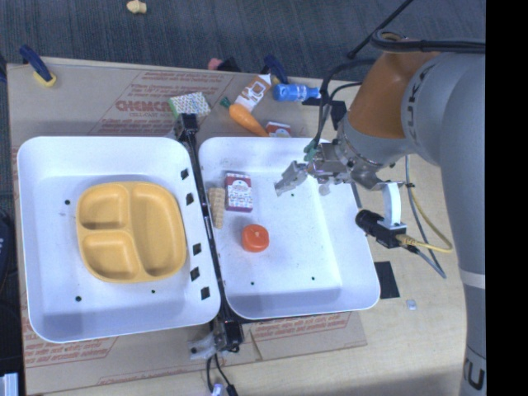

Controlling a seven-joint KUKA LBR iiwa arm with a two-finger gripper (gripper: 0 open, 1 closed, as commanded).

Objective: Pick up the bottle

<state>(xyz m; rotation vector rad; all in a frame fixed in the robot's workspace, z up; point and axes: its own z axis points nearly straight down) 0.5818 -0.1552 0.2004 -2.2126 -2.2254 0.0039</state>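
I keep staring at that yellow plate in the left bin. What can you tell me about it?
The plate looks like yellow plastic, a rounded rectangle with three sections: two small ones on the view's left, one large on the right. It lies flat near the middle of the left bin, right way up, nothing visible in it. Nothing else touches it; the pincer is over the other bin.

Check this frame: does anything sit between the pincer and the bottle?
Nothing visible blocks it. The pincer hovers over the right bin, while the bottle lies outside, beyond the bin's far rim, beside a carrot. Only that rim lies between.
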